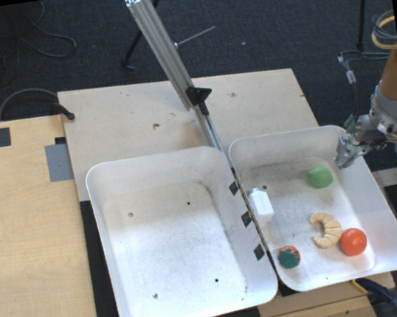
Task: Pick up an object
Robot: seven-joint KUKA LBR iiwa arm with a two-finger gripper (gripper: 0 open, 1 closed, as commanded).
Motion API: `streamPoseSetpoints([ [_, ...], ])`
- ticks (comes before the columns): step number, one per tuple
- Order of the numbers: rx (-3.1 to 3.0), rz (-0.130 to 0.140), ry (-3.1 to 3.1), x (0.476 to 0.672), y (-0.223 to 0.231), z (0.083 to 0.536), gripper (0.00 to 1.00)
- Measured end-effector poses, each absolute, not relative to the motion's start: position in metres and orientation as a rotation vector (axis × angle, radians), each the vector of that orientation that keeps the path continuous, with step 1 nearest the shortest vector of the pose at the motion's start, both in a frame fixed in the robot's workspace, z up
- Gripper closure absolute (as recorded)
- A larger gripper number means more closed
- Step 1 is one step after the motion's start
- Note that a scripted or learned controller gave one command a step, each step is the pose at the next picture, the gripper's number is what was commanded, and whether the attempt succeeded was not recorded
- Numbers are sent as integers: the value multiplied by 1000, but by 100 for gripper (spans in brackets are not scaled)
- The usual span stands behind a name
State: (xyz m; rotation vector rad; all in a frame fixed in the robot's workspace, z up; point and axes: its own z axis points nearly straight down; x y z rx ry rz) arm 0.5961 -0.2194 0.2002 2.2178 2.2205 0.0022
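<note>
1. Nearest the camera: right bin [393, 254] front edge, with a green-and-red ball [289, 257] in its front-left corner. Right bin is the landmark for everything below.
2. Red-orange ball [354, 241] sits in the right bin, front right, near the right wall.
3. Tan curved ridged piece [326, 228], croissant-like, lies in the right bin just left of the red-orange ball, touching or nearly touching it; cannot tell which.
4. White block [261, 203] rests in the right bin against its left wall, about mid-depth.
5. Green lump [320, 176] sits in the right bin, back right part, well apart from the other items.
6. Gripper [347, 151] is over the right bin's back-right rim, just right of and slightly above the green lump. Fingers too small and blurred: cannot tell whether spread or pressed together. Nothing visibly between them.
7. Left bin [116, 204] lies directly left of the right bin, walls touching along the shared edge.
8. Slanted metal rail [167, 54] rises from behind the right bin's back-left corner, leaning toward the upper left.
</note>
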Motion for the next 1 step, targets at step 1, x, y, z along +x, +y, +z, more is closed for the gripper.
streamPoseSetpoints([
  [1, 2216, 3, 2221, 597, -220, 253, 100],
])
